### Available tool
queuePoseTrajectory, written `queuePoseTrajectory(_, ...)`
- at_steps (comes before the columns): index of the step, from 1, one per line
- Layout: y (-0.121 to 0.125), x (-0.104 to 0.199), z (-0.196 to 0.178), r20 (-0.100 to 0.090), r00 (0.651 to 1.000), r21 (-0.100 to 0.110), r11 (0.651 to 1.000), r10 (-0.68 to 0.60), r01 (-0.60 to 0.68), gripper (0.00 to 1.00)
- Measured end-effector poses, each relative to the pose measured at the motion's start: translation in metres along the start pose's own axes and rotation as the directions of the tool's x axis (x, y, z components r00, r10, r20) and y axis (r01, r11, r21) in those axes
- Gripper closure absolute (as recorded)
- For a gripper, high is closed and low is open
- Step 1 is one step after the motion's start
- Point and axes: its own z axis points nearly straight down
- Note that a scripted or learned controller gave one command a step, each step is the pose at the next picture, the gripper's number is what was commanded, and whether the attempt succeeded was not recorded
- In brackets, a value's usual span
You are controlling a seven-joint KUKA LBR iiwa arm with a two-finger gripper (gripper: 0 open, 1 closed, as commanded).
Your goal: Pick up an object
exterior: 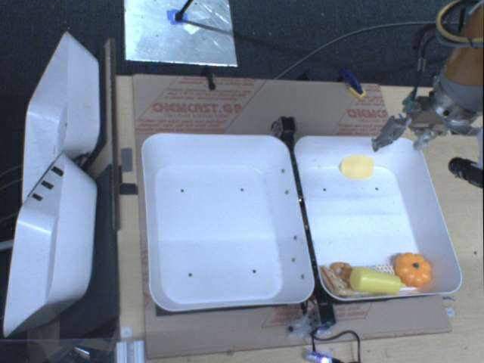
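Observation:
In the right bin (423, 203), a pale yellow round disc (357, 166) lies near the far wall. Along the near wall sit an orange pumpkin (412, 268), a yellow cylinder (374, 280) and a brown pretzel-like piece (338, 273). My gripper (404, 131) hangs above the bin's far right rim, to the right of the disc and apart from it. Its two fingers (386, 136) are spread open with nothing between them.
The left bin (219, 218) stands beside the right one, with a black divider (302, 210) between them. A metal plate (180, 20) lies at the back left. Two white covers (57, 180) lean at the far left. Cables run behind the bins.

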Motion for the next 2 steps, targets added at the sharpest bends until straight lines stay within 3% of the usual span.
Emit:
queuePoseTrajectory(1,-0.037,-0.017,0.116,-0.002,1.0,0.01,1.0,0.003,-0.003,0.0)
queuePoseTrajectory(2,-0.064,-0.003,0.145,-0.001,1.0,0.003,1.0,0.001,-0.001,0.0)
